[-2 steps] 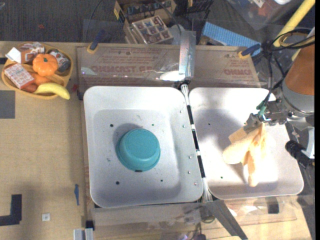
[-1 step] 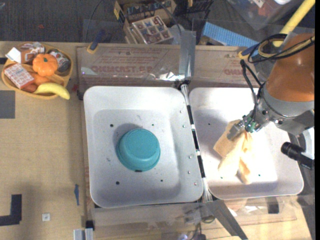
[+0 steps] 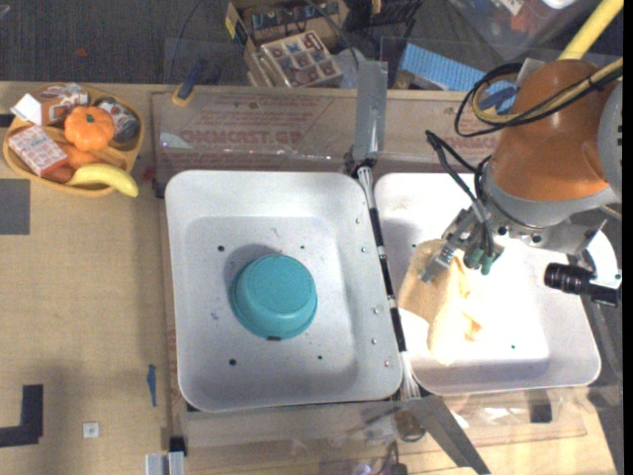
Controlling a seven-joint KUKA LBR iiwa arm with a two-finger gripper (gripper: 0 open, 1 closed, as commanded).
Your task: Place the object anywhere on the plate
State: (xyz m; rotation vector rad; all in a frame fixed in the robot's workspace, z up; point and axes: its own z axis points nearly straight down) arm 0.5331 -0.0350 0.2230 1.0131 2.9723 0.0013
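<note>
The object (image 3: 442,305), a pale yellow and tan thing of soft, crumpled look, lies in the right bin (image 3: 524,369), against that bin's left wall and toward its front. Its exact kind cannot be told. The plate (image 3: 274,296), round and teal, sits in the left bin (image 3: 198,216), near the middle of the floor and well apart from the object, with the wall between the two bins dividing them. The claw (image 3: 457,255) hangs over the right bin just above the object's upper edge, its tips close to or touching it; whether the claw is open, closed or gripping cannot be told. The grey arm with its orange band (image 3: 550,132) reaches in over the right bin's far right side. On the desk (image 3: 79,315), beyond the left bin's far left corner, a bowl of toy fruit (image 3: 74,139) holds a banana and a small pumpkin.
</note>
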